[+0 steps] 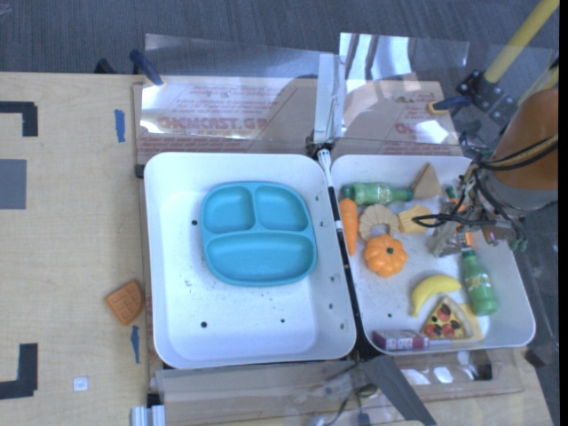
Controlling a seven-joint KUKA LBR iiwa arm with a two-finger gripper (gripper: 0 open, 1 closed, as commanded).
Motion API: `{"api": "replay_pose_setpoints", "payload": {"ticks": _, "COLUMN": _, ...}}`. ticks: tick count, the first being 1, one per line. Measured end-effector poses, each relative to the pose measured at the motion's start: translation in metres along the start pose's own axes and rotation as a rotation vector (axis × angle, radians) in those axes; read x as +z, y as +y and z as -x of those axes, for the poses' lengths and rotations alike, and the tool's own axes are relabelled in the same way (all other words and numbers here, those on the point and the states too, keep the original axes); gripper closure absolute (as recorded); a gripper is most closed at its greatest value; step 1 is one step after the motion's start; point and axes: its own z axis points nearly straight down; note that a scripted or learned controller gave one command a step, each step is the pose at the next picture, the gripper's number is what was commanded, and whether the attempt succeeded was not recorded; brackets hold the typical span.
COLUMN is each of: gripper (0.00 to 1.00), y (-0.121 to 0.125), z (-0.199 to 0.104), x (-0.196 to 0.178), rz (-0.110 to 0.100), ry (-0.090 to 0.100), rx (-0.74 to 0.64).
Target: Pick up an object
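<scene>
Crowded into the right bin [519, 327], 10 small toy foods, any of them open to picking. Nearest the gripper [457, 231]: a yellow cheese piece [412, 219] just to its left and a green bottle with an orange cap [479, 282] just below it, lying lengthwise along the bin's right side. Above the cheese, a tan wedge [427, 182]. Along the bin's upper left, a second green bottle [376, 193] lying on its side, with a carrot [349, 224] below it, close to the dividing wall. Between carrot and cheese, a round tan slice [378, 218], touching or nearly touching the orange pumpkin [385, 256] beneath. Lower down, a banana [434, 290], and just under that a pizza slice [446, 319]. Against the bin's near wall, a small pink-and-red bar [402, 341]. Hovering low over the bin's right half, the gripper itself, wrapped in a tangle of cables; open or closed, impossible to tell, and nothing visibly gripped. Behind it, reaching in from the right, the arm's orange band [538, 136]. In the left bin [169, 327], 1 blue divided plate [257, 233] with 3 compartments. Out on the wooden bench [62, 238], well apart from both bins to the left, a small waffle piece [125, 302].
</scene>
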Motion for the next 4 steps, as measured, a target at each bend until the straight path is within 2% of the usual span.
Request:
{"api": "replay_pose_setpoints", "payload": {"ticks": 1, "gripper": 0.0, "y": 0.0, "z": 0.0, "x": 0.001, "rz": 0.001, "ry": 0.001, "rx": 0.0}}
{"api": "replay_pose_setpoints", "payload": {"ticks": 2, "gripper": 0.0, "y": -0.017, "z": -0.086, "x": -0.001, "rz": 0.002, "ry": 0.003, "rx": -0.156}}
{"api": "replay_pose_setpoints", "payload": {"ticks": 3, "gripper": 1.0, "y": -0.017, "z": -0.08, "x": -0.014, "rz": -0.005, "ry": -0.015, "rx": -0.158}}
{"api": "replay_pose_setpoints", "payload": {"ticks": 4, "gripper": 1.0, "y": -0.02, "z": -0.021, "x": 0.0, "rz": 0.0, "ry": -0.001, "rx": 0.038}}
